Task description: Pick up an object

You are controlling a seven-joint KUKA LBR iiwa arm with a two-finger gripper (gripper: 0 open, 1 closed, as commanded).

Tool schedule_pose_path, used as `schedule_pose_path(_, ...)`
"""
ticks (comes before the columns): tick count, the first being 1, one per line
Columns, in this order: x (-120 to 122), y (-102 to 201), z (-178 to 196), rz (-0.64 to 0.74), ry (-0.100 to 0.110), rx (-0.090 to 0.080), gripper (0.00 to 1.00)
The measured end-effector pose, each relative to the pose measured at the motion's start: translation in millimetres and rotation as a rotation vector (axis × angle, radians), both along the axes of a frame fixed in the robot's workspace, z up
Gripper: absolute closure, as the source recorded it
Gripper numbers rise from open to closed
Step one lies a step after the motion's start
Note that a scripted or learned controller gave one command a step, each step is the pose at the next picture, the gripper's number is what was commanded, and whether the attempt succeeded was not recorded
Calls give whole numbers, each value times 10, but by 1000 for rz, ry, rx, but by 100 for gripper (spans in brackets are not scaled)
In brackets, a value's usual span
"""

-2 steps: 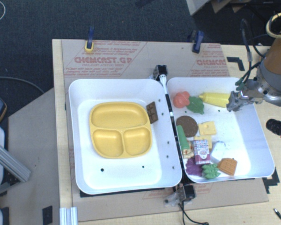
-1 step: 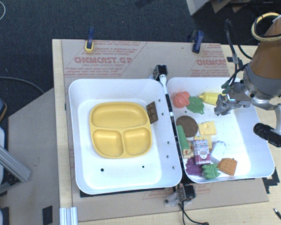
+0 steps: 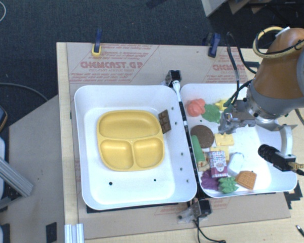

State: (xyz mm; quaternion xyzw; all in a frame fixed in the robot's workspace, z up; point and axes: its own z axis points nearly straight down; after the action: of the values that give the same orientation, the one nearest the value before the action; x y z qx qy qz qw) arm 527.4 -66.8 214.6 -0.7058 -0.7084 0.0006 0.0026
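My gripper (image 3: 226, 127) hangs low over the right bin (image 3: 273, 185), near its middle. Toy foods lie in a heap around it. A pale yellow cheese slice (image 3: 224, 140) is just in front of the gripper, and a brown round cookie (image 3: 203, 135) lies to its left. Behind it are a pink-red piece (image 3: 195, 107), a green leafy piece (image 3: 211, 113) and a small yellow piece (image 3: 222, 104). Nothing shows as held.
Toward the right bin's front lie a green cucumber (image 3: 197, 149), a small printed pouch (image 3: 218, 162), purple grapes (image 3: 213, 174), broccoli (image 3: 227, 185), a waffle (image 3: 247, 179) and a white piece (image 3: 236, 161). The left bin (image 3: 86, 135) holds a yellow divided plate (image 3: 130, 138) and a chocolate piece (image 3: 164, 121).
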Motion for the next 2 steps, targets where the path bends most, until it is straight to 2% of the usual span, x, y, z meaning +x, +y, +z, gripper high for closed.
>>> schedule_pose_path(1,-9,-44,195,-3,-9,-4,100)
schedule_pose_path(2,3,-50,15,-4,-1,-2,100)
